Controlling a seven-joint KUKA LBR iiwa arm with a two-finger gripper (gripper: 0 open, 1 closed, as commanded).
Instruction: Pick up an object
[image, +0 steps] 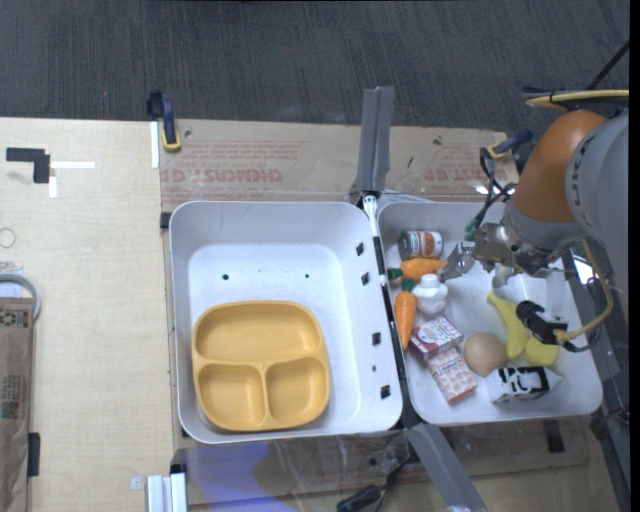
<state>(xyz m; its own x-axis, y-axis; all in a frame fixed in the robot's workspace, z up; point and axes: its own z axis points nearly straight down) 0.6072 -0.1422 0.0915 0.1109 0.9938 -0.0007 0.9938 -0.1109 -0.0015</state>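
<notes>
Objects crowd the right bin: a can, carrot, small white bottle, snack packets, egg, banana and carton. The gripper hovers just beside the can near the bin's far edge; its grip state cannot be made out. The left bin holds a yellow divided plate.

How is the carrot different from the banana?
The carrot is orange and straight; the banana is yellow and curved. The carrot lies at the left wall of the right bin; the banana lies farther right, near the arm. Both are long and lie flat in that bin.
</notes>
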